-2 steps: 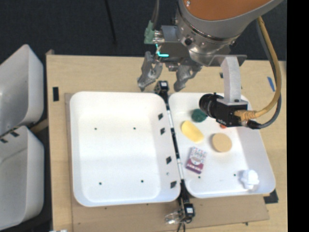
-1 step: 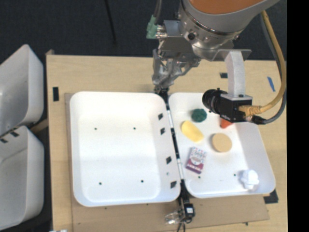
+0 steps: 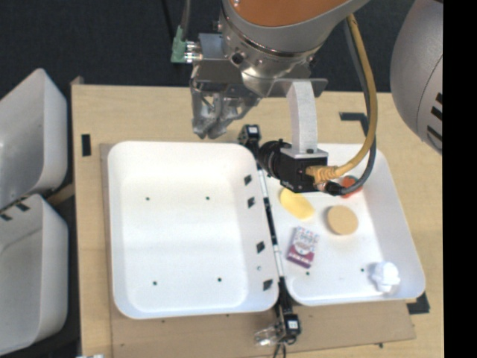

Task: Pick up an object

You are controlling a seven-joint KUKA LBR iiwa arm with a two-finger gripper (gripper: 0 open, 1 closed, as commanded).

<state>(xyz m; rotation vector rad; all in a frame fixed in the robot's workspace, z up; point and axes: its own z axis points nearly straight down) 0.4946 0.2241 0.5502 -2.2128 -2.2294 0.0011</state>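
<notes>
My gripper (image 3: 215,118) hangs over the far rim of the left bin (image 3: 179,298), near that bin's far right corner. Nothing shows in it. The right bin (image 3: 406,259) holds four loose things. A yellow oblong piece (image 3: 297,204) lies near the divider. A tan round disc (image 3: 342,220) sits just to its right. A small purple and white packet (image 3: 302,246) lies nearer the front. A white crumpled object (image 3: 385,276) rests in the front right corner. All four lie well to the right of and below the gripper.
A black box (image 3: 294,167) with a white strap and orange cable hangs from the arm over the right bin's far left corner. The arm's big orange and grey body (image 3: 283,6) covers the top middle. White housings (image 3: 30,200) stand left of the bench.
</notes>
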